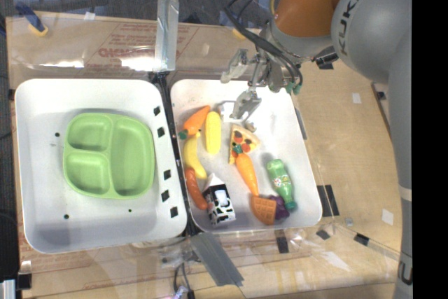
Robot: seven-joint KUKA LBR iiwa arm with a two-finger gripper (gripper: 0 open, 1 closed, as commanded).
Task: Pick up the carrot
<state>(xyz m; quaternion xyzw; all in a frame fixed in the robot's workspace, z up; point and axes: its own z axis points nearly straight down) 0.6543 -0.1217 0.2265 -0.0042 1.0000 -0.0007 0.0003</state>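
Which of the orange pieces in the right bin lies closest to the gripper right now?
The orange piece at the bin's upper left, slanted beside the corn, seems closest to the gripper. The carrot below the pizza slice lies farther.

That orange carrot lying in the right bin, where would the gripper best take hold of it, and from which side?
Probably across the carrot's thicker upper half, coming straight down from above. It lies flat, pointing from near the pizza slice down toward the waffle, so the gripper would close across its narrow width. The green bottle sits apart on its right, leaving room on both sides there.
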